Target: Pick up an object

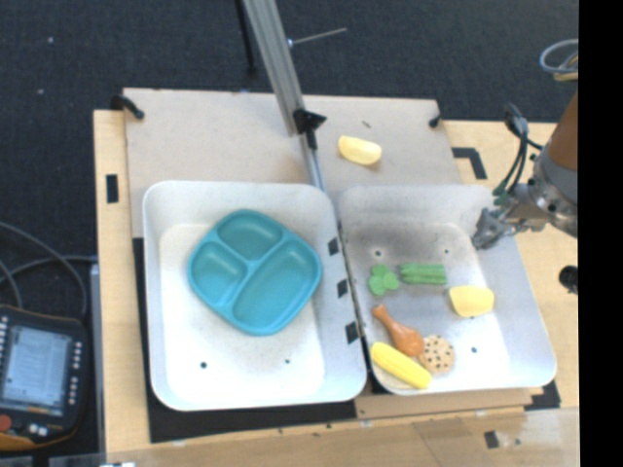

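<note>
Camera view — gripper (490, 230) over right bin's (516, 358) edge, nr yellow piece (471, 301).

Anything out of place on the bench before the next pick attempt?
One thing: a yellow toy piece lies on the bench board behind the bins, outside both. The other toys sit in the right bin, and the blue divided tray sits askew in the left bin. The hand hovers at the right bin's far right edge.

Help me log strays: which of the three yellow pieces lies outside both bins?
The yellow piece on the board behind the right bin. The other two yellow pieces lie inside that bin.
</note>
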### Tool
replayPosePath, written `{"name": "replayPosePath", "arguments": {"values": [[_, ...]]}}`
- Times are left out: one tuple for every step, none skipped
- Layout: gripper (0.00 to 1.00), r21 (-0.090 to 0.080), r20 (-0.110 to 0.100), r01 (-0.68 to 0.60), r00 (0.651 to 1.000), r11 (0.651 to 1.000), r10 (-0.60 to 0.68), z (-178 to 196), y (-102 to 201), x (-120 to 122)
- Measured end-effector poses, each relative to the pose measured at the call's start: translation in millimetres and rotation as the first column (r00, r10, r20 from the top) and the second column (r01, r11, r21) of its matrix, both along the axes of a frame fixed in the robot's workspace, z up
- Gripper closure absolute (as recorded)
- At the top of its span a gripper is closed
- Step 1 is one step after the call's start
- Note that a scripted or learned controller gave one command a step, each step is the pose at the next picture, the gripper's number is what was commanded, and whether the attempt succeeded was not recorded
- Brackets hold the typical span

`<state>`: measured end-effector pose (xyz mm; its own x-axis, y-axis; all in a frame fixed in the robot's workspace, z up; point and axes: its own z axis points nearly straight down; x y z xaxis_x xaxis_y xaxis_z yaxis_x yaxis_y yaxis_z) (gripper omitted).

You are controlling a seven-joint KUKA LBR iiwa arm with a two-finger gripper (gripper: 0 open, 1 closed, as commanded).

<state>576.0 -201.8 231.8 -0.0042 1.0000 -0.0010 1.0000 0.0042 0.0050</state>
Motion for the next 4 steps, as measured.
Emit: {"name": "replayPosePath", "arguments": {"values": [[1.0, 0.001, -0.004, -0.001, 1.0, 1.0, 0.001, -6.7, 56.0, -10.5], [1.0, 0.003, -0.003, -0.004, 1.0, 1.0, 0.004, 3.6, 104.9, -26.1], [1.0, 0.002, -0.004, -0.003, 1.0, 1.0, 0.003, -3.7, 158.0, -29.1], [1.0, 0.002, -0.005, -0.002, 1.0, 1.0, 0.002, -10.5, 209.9, -42.1]]}}
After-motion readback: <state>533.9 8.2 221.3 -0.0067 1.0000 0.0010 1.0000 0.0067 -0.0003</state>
